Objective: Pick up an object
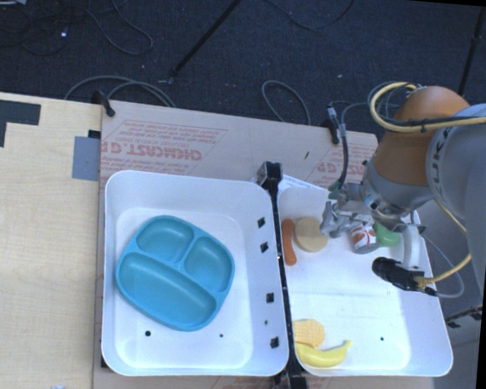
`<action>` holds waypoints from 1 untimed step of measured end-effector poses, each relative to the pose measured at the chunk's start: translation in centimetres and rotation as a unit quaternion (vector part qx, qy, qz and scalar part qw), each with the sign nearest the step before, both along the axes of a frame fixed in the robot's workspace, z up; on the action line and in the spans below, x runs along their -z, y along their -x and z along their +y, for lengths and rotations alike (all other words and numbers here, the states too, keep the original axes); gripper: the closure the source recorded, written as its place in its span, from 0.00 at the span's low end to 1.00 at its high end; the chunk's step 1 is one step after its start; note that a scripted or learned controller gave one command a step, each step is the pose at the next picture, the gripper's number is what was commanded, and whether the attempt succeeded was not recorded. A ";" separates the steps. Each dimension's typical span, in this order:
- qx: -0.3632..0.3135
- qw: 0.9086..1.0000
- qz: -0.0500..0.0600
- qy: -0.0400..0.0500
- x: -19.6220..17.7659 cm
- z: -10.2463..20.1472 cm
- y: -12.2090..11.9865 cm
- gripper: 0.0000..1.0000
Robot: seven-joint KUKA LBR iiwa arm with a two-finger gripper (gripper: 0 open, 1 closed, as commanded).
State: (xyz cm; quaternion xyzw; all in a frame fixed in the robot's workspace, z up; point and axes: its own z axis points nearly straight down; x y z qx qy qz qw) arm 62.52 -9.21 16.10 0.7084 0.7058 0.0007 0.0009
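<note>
The little can point(363, 238) is tipped over, long axis running left-right. It sits right under the gripper point(343, 220). Honestly can't tell the gripper's state.

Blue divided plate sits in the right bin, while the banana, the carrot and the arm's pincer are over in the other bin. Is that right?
Not quite. The camera view shows the blue divided plate lying in the left bin, not the right one. The rest holds: the banana, the carrot and the pincer are all in the other bin, the right bin.
</note>
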 end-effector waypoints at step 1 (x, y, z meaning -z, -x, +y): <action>-0.002 1.000 0.000 0.000 -4.7 -0.1 -0.1 1.00</action>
